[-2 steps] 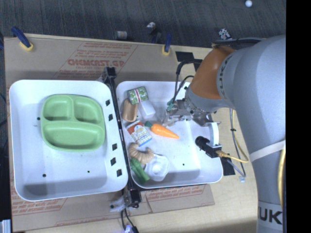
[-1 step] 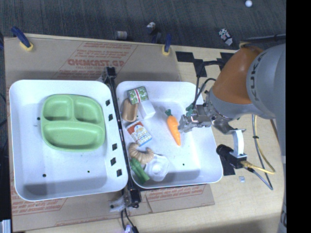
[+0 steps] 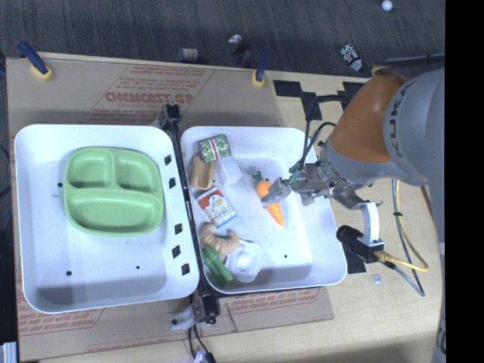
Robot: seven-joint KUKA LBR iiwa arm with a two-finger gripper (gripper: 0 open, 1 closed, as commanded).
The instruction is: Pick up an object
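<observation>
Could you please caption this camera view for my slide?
Gripper beside a toy carrot in the right bin; green tray in the left.

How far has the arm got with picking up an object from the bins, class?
Done: the end effector has reached into the right bin, beside the toy carrot.
In hand: nothing is visibly gripped; the carrot lies on the bin floor.
Left: grasping and lifting an object. The green tray sits in the left bin.

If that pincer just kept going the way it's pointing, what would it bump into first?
Probably the carrot. The pincer reaches in from the right bin's right side, pointing left, and the carrot lies right at its tip. Its height above the carrot is hard to judge.
</observation>
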